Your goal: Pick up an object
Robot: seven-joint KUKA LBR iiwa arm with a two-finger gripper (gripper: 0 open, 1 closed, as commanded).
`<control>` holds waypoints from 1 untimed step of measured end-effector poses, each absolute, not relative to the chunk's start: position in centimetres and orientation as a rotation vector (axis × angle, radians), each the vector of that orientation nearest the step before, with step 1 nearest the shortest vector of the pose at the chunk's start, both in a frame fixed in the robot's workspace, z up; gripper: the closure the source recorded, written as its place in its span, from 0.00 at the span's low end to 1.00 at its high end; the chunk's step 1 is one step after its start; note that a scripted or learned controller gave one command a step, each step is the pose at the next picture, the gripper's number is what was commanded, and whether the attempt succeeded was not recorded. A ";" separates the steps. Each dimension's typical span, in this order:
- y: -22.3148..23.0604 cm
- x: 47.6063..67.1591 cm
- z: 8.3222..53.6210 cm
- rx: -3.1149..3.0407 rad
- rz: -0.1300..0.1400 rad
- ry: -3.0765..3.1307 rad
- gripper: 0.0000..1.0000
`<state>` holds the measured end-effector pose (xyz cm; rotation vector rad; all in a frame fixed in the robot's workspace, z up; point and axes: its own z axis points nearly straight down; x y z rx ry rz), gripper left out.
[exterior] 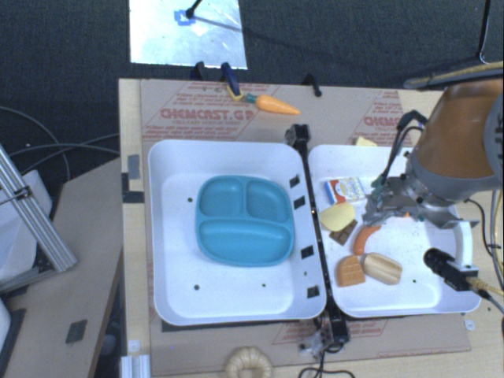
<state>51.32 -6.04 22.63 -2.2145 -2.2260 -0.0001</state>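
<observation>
Gripper (376, 208) hangs over right white bin (409, 302), right of centre frame, finger state cannot be told; beneath lies the curved orange plastic sausage (361, 239), judged light, rigid, slick, best pinched across its narrow middle.

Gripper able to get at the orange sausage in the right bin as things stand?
Probably yes. The gripper hangs just above the orange sausage, and nothing lies on top of it; the yellow wedge and bread roll sit close beside it, though.
</observation>
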 end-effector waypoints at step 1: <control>-6.2 51.9 22.3 -2.220 -0.002 -2.225 1.00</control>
